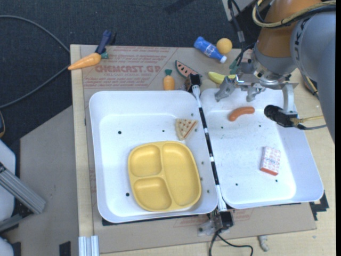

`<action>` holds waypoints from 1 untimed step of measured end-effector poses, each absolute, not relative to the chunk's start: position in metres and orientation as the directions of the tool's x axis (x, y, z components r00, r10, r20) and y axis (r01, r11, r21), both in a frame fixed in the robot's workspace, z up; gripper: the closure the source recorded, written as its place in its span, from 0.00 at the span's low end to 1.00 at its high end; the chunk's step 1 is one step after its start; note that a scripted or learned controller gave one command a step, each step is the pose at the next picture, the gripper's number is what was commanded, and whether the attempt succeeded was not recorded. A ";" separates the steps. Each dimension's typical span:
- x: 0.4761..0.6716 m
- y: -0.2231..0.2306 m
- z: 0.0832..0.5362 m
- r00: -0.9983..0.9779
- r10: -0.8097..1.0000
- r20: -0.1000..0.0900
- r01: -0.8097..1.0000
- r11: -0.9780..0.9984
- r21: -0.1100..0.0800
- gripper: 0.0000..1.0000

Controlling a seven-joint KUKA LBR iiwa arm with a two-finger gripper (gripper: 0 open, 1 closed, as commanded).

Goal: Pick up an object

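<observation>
Camera view: gripper [237, 91] open, empty.

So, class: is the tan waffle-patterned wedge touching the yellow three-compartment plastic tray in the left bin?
Apart. The camera view shows a strip of white bin floor between the tan wedge and the yellow tray's upper rim.

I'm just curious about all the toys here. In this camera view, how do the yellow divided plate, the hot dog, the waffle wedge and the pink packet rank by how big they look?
1. Yellow divided plate, by far the largest.
2. Pink packet, hot dog and waffle wedge: these three look too alike in size to rank surely, the hot dog being longer but thinner.
</observation>
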State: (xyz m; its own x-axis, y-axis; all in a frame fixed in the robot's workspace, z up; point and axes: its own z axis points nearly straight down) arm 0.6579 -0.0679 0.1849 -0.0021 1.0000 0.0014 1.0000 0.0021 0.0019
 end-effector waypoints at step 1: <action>0.665 -0.109 0.096 0.001 1.000 0.000 1.000 -0.001 -0.005 0.00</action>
